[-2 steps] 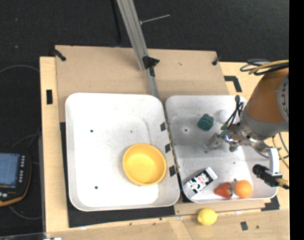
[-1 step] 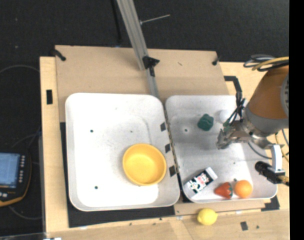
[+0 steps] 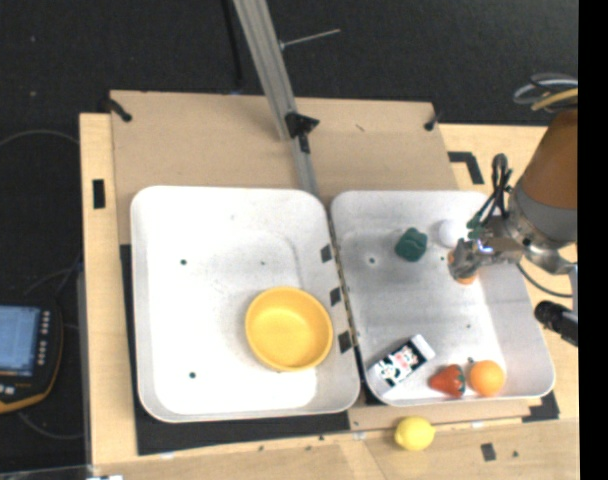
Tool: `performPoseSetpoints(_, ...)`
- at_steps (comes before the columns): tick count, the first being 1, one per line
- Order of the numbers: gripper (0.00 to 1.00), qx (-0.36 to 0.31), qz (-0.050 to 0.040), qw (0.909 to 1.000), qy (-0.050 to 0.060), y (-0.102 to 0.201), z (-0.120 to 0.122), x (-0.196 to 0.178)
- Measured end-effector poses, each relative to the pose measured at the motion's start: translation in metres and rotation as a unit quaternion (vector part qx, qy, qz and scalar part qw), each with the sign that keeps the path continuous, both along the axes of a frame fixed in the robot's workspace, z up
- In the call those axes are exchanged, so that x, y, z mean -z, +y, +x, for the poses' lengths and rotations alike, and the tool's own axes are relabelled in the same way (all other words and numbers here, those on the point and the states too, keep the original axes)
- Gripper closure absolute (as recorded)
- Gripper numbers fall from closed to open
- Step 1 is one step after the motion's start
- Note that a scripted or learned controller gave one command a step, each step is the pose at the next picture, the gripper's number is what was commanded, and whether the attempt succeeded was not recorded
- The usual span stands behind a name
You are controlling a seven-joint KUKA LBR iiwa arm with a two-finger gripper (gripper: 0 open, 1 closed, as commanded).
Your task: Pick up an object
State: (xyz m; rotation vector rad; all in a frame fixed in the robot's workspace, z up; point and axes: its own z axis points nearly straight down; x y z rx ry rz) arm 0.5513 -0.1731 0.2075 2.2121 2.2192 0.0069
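My gripper point(image 3: 465, 263) is low over the upper right part of the right bin point(image 3: 434, 308), reaching in from the right. A small orange thing point(image 3: 467, 279) peeks out just under it; I cannot tell if it is held. A white ball point(image 3: 445, 232) lies just up-left of the gripper and a dark green object point(image 3: 412, 245) sits further left. Along the bin's front edge lie a black-and-white box point(image 3: 402, 360), a red fruit point(image 3: 446, 380) and an orange point(image 3: 487, 377).
A yellow bowl point(image 3: 288, 328) stands in the left bin point(image 3: 184, 268), near its front right. A lemon point(image 3: 414, 433) rests on the bench outside the right bin's front edge. A metal pole point(image 3: 274, 68) slants up behind the bins.
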Motion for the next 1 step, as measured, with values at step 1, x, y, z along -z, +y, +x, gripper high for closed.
performPoseSetpoints(1, 1.00, 0.000, -0.0001, 1.0000, 0.000, -0.0015, 0.0019, -0.0544)
